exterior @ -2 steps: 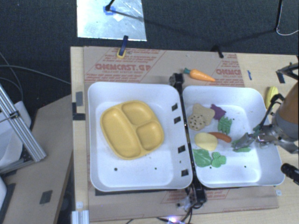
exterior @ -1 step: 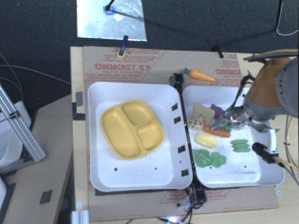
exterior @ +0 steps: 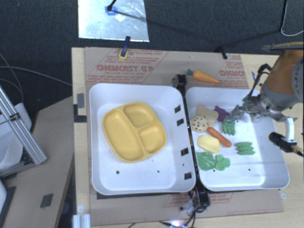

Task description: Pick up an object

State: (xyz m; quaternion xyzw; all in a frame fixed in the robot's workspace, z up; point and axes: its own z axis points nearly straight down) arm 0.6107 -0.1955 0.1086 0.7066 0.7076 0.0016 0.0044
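While the grey arm (exterior: 285,82) with its orange band reaches in from the right, its end effector (exterior: 236,114) hangs low over the right white bin (exterior: 266,175), at that bin's upper middle. Just below its tip sits a small green toy (exterior: 229,127) with finger-like ridges; the tip appears to touch or nearly touch it, but whether the fingers are apart or closed on anything cannot be told from this slanted view.

Around that spot the right bin holds a scatter of toy foods. A purple piece (exterior: 221,112) lies just left of the end effector, with a tan slice (exterior: 206,112) beside it and a round speckled cookie (exterior: 199,124) below that. An orange carrot (exterior: 219,137) lies tilted near the middle, touching or just beside a pale yellow potato shape (exterior: 209,143). A green pea pod (exterior: 244,148) rests to the right of the carrot, and a leafy green piece (exterior: 211,162) sits near the bin's lower left.

Beside it, the left white bin (exterior: 102,175) carries a yellow divided plate (exterior: 134,131) with three compartments, lying at a slant.

Beyond the bins, a second carrot (exterior: 203,76) lies on the cardboard-covered surface (exterior: 142,68), near the top edge of the right bin. A blue-and-yellow clamp (exterior: 125,48) sits at the far edge of the surface.
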